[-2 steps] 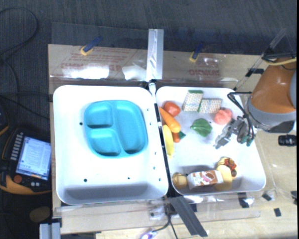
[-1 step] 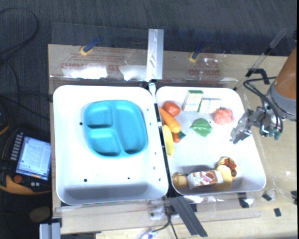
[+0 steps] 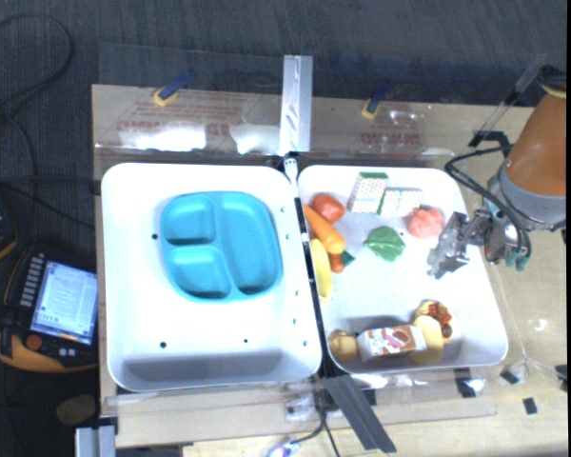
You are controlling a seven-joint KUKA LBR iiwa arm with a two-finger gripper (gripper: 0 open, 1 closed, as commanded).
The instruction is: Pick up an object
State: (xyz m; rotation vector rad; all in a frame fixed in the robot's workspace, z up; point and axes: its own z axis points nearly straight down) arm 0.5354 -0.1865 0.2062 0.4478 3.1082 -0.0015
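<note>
My gripper (image 3: 447, 252) hangs over the right bin (image 3: 476, 303), near its right side, with nothing seen between its fingers. Just up and left of it lies a pink round item (image 3: 424, 222). A green leafy piece (image 3: 385, 242) rests further left. Along the bin's left wall lie a red tomato (image 3: 326, 206), an orange carrot (image 3: 324, 229) and a yellow banana-like piece (image 3: 321, 267). Two white patterned boxes (image 3: 367, 192) (image 3: 401, 201) sit at the bin's back. A bottle with a red label (image 3: 392, 342) lies along the front wall.
The left bin (image 3: 133, 331) holds a blue divided tray (image 3: 221, 243). A metal divider post (image 3: 296, 103) stands behind the bins. Clamps and plastic sheeting line the bench's back edge. A handheld pendant (image 3: 52, 307) lies off the bench at the left.
</note>
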